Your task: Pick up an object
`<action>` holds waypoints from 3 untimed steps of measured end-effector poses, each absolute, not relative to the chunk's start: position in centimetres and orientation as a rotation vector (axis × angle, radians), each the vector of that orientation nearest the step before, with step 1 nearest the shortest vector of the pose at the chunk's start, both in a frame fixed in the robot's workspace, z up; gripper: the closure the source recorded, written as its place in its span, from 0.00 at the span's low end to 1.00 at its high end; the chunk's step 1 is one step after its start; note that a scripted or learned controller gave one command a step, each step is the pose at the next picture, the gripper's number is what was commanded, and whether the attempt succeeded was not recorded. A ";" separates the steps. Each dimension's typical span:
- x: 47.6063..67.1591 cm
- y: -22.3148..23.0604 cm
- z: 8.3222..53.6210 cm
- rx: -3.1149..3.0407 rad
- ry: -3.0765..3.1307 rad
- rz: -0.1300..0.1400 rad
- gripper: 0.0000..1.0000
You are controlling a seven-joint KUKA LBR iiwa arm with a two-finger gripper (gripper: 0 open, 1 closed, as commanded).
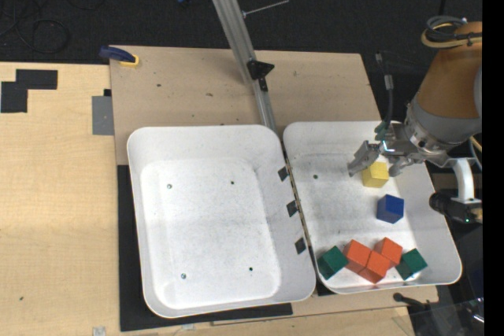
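Observation:
My gripper (381,160) hangs over the upper part of the right bin (331,145), open, with its grey fingers (361,160) spread wide. A yellow block (376,174) lies on the bin floor just under and between the fingertips, and nothing is clamped. A blue cube (390,208) sits a little nearer the front. Along the bin's front edge lie three orange blocks (370,257) packed together, with one green block (332,260) on their left and another green block (411,264) on their right.
The left bin (209,216) adjoins the right one, with black clips (290,208) along the shared rim. A slanted aluminium bar (236,27) rises behind the bins. The grey arm with its orange band (449,90) comes in from the right.

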State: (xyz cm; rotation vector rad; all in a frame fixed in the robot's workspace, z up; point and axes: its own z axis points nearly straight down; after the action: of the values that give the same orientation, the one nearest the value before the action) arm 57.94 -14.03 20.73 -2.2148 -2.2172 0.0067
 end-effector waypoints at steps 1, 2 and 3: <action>58.0 -14.1 21.0 -2.220 -2.218 0.002 0.00; 57.5 -14.7 14.9 -2.217 -2.214 0.009 0.00; 57.3 -14.6 9.4 -2.218 -2.214 0.007 0.00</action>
State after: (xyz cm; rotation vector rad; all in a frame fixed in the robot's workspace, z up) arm 57.28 -14.59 9.42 -2.2177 -2.2140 0.0073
